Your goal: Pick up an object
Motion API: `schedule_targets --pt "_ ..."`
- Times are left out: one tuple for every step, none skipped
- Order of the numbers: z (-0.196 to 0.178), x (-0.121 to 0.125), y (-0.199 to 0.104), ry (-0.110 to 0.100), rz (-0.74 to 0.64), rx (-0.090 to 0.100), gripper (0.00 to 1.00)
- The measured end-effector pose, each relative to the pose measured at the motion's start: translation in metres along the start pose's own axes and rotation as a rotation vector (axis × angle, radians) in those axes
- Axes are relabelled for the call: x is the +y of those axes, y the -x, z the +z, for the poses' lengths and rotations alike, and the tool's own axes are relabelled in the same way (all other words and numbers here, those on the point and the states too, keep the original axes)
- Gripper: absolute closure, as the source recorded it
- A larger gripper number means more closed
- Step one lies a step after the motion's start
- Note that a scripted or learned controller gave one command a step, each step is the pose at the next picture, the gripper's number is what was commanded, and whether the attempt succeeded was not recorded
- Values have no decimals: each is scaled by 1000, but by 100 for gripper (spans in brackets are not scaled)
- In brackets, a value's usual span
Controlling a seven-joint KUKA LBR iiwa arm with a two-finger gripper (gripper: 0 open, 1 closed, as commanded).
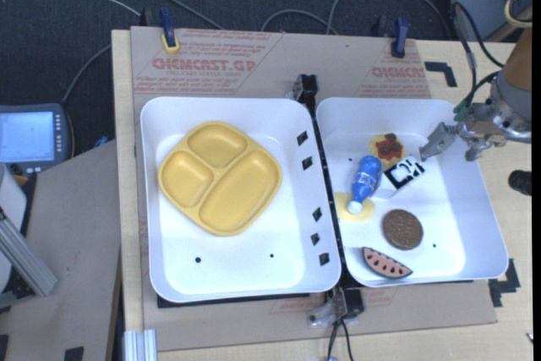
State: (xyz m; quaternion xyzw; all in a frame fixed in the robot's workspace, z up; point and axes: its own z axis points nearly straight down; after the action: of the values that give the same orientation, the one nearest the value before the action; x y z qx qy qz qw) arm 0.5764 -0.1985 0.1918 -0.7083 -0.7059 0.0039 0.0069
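From above, the gripper (456, 142) hangs over the upper right part of the right bin (473, 216), its two fingers (434, 141) spread apart with nothing between them. Below and left of it, on the bin floor, lie a black-and-white block (403, 172), a small red and yellow toy (389, 147), a blue bottle (365, 181) tilted with its white cap over a yellow disc (355, 209), a brown round cookie (401, 229) and a watermelon slice (386, 263). The left bin (169, 258) holds a yellow divided plate (220, 177).

Red "CHEMCAST GP" (printed twice), brown board (211, 59) under bins
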Motion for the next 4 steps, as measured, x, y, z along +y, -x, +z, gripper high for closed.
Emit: schedule_targets --pt "-8 3 -1 15 -4 -3 0" --pt "54 0 1 8 -3 -1 0" --pt "84 6 2 28 -6 -6 0" --pt "72 8 1 34 -5 -5 100"
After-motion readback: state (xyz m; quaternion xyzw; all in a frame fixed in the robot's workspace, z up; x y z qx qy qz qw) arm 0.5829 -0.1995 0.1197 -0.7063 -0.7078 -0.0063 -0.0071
